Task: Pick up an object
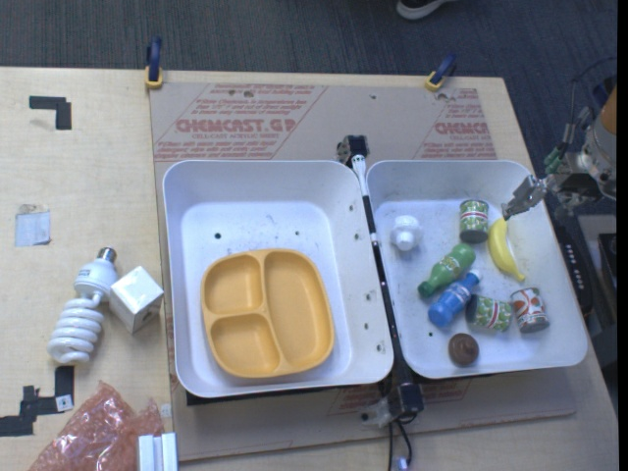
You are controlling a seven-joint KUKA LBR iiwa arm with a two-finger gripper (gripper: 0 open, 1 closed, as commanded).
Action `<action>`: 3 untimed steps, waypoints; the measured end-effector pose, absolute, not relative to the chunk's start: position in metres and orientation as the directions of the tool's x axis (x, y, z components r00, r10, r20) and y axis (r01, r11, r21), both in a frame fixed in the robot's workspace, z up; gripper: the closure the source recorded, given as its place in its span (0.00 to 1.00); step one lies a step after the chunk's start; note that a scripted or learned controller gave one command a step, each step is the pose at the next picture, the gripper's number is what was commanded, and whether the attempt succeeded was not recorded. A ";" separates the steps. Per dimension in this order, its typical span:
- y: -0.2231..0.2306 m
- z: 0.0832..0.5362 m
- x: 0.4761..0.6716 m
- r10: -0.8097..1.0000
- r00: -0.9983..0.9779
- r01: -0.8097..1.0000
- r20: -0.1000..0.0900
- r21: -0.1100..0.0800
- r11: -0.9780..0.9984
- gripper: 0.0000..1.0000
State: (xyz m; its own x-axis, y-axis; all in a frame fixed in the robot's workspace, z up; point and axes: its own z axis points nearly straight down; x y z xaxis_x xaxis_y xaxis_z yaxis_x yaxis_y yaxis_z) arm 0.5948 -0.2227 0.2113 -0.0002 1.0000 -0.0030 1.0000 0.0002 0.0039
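Left bin (182, 194): just the yellow tray (265, 312). Right bin (559, 351) holds the pickables: bottles, cans, banana (504, 248) packed close. Tool (525, 196) above far rim, empty; open or closed, can't tell. Risk: clipping the rim, or nudging neighbours and missing.

Left bin (186, 214) has a yellow divided plate (266, 312) sitting in it. Right bin (559, 346) holds a banana (504, 248), green bottle (446, 271), blue bottle (451, 302), a few cans and a brown ball (463, 348). Gripper (530, 196) hangs over its far right edge.
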 end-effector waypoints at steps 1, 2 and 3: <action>-0.223 0.221 0.595 1.000 -0.001 1.000 -0.004 0.006 0.001 1.00; -0.223 0.221 0.595 1.000 -0.001 1.000 -0.004 0.005 0.001 0.00; -0.223 0.231 0.596 1.000 -0.003 1.000 -0.005 0.007 0.003 1.00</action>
State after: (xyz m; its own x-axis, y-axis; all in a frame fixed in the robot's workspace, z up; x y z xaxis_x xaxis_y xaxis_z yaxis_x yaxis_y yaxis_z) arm 0.5960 -0.2234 0.2310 -0.0027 1.0000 -0.0050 1.0000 0.0028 0.0073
